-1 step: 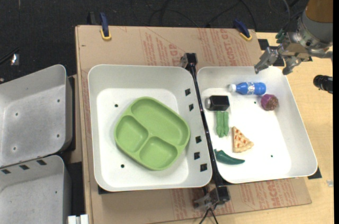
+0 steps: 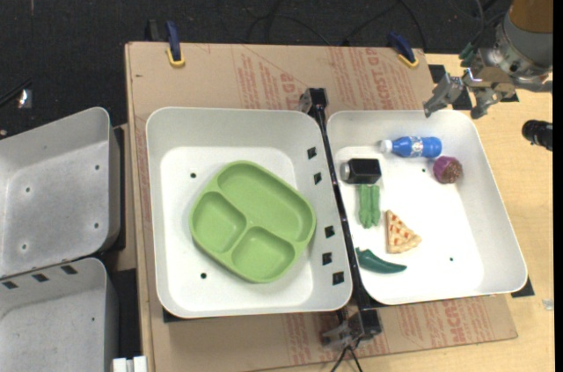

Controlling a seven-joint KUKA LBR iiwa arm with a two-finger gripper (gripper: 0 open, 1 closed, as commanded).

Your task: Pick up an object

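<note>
Seemingly poised to choose a target, the gripper hangs beyond the right bin's far rim, fingers spread and empty, above the blue bottle and purple ball.

Bench: brown printed board surface. Two shallow white bins rest directly on it, touching side by side: left bin and right bin. Clamps grip the far edge.
</note>
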